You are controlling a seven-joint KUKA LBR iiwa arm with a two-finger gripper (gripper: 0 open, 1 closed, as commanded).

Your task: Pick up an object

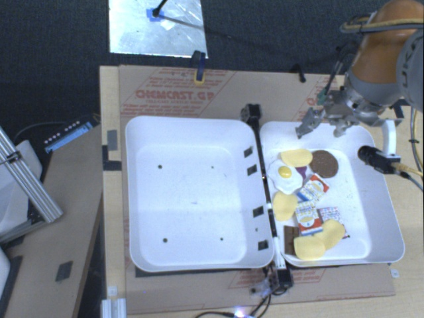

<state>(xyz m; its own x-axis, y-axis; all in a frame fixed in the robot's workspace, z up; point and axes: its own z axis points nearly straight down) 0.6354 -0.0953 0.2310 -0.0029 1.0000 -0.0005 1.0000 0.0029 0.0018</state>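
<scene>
Nothing is lifted yet. My two-finger gripper [322,123] hangs with fingers apart and bare over the right shallow white bin's [381,204] twelve o'clock rim. The flat toy fried egg [285,175] lies at seven o'clock below me; descent and grasp remain.

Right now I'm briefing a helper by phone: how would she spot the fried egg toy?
Look at the right bin, the one that holds the pile of small things. Near the pile's upper left, close to the divider between the bins, lies the fried egg. It is the one white piece with a round yellow yolk; its neighbours are plain yellow or brown.
</scene>
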